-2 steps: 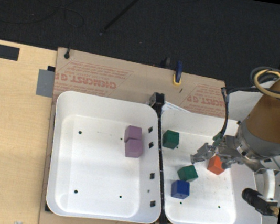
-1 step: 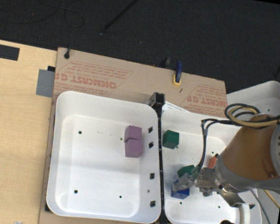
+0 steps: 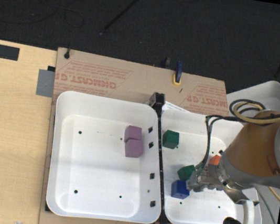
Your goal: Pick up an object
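**Layout, two bins**

L bin (image 3: 69, 123): one block (image 3: 133, 141), right of centre, toward the far side. R bin (image 3: 201, 223): cube (image 3: 170, 138) at far-left, near the divider (image 3: 157, 154) btwn bins. Nearer the front, two more blocks (image 3: 185, 172) (image 3: 179, 190) side by side, just left of the gripper (image 3: 200, 181). Arm (image 3: 253, 149) covers the R part of that bin. Both bins sit on a board (image 3: 108, 79).
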Robot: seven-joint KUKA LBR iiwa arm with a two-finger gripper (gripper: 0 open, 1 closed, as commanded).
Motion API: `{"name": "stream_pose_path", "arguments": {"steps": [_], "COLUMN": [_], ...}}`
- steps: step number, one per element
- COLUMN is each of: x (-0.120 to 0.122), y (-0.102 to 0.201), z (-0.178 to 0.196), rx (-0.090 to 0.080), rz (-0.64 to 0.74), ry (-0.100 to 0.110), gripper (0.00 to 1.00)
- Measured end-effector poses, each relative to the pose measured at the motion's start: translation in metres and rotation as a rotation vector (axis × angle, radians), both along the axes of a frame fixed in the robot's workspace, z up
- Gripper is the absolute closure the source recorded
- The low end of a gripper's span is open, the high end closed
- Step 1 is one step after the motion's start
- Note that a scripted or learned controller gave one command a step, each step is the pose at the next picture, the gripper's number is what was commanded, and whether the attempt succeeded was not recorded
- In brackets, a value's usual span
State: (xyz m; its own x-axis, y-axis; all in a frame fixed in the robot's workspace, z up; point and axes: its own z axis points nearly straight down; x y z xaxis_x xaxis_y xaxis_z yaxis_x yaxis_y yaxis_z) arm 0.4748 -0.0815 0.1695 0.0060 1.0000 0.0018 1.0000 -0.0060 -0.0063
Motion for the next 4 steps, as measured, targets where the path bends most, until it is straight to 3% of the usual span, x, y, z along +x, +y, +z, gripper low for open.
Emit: {"name": "stream_pose_path", "arguments": {"steps": [1,2,3,4], "x": [0.059,-0.003,0.001,-0.001], "y": [0.106,0.118,0.098,0.084], "z": [0.104,0.066,0.089,0.018], "rx": [0.003,-0.001,-0.002,-0.002], "rz": [0.02,0.004,0.005,0.004], "ry": [-0.018,0.005,-0.005,0.006], "gripper": [1.0,1.0,1.0,1.0]}}
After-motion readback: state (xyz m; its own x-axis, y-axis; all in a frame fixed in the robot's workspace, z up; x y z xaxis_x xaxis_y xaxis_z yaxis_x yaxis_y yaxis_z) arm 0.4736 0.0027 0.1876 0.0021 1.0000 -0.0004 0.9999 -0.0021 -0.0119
